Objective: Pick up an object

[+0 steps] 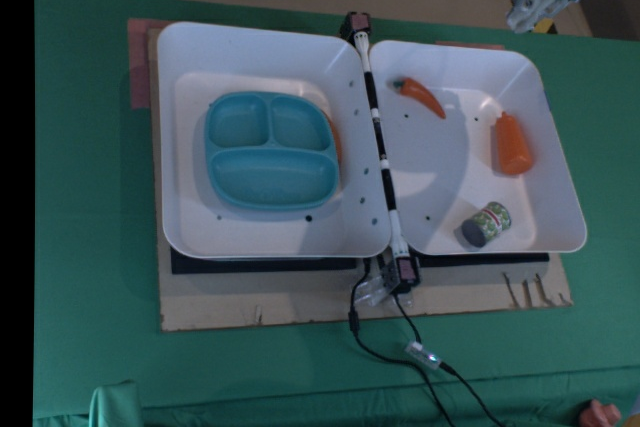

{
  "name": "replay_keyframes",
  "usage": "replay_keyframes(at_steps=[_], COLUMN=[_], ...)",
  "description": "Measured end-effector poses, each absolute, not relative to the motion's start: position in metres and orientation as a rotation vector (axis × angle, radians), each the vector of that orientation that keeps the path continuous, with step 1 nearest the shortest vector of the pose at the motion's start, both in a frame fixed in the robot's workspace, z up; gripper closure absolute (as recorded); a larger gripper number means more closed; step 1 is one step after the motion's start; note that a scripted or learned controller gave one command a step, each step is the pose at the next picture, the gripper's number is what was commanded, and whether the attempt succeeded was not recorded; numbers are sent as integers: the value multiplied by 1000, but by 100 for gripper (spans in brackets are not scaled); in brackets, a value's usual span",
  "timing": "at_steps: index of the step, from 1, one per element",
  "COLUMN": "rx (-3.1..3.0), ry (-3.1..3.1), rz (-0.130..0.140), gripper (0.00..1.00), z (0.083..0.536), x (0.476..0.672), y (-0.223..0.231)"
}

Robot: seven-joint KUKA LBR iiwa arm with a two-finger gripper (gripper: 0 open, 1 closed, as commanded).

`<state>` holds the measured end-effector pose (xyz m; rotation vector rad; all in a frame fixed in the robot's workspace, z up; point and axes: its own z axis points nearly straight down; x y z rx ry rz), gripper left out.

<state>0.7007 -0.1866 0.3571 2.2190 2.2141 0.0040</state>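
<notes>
Two white bins sit side by side on a green-covered counter (90,215), over a cardboard sheet (250,310). Divider rod (378,145), banded black and white, runs along the seam between them; all places below are taken from it. Left bin (180,55), on the rod's left: one teal sectioned plate (270,152), three compartments, lying flat near the bin's middle, a thin orange edge showing at its right rim, what it belongs to unclear. Right bin (555,205), on the rod's right: an orange carrot-like piece (423,96) with a green tip, just beside the rod's upper stretch; an orange bottle (513,144) lying well apart from the rod, toward the bin's far wall; a small can (486,224) with a green label, tipped on its side, dark end facing the rod's lower stretch. Gripper (530,7) hangs above the counter past the right bin's upper corner, well apart from the rod and every object; nothing visible in it, whether its fingers are open or shut cannot be told. A black cable (400,340) trails from the rod's near end across the counter.
</notes>
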Motion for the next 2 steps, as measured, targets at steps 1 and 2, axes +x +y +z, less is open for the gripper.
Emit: replay_keyframes(at_steps=[1, 2], rx=[2219, 2221], ry=[2214, 2215], rz=[4, 3], gripper=[100, 100], z=[379, 385], x=[700, 700], y=[-186, -161])
